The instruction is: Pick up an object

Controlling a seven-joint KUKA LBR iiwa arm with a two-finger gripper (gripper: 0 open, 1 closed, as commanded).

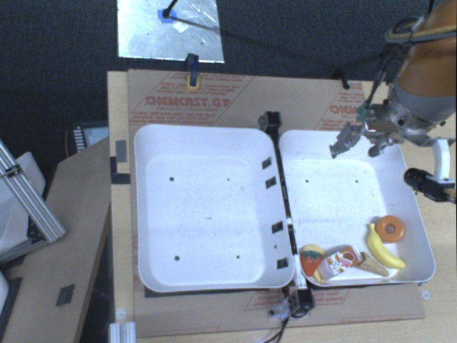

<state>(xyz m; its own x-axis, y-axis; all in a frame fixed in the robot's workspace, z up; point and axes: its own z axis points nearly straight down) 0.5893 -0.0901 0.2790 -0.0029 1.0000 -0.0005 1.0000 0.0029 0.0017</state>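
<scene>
The curved yellow banana (pixel 383 249) lies lengthwise along the right bin's (pixel 321 191) near-right corner; the gripper (pixel 359 140) hovers spread, empty.

Banana (pixel 383 249), orange donut (pixel 390 228) and packet (pixel 337 263) (clustered) in right bin's (pixel 335 191) near corner.

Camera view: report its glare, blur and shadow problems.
Camera view: the foil sheet behind the bench glares bright; both bins wash out near white, the right bin showing only faint shadow along its rim; the hand is softly blurred; the banana and orange ring stay readable, though the whole image is slightly grainy.
</scene>
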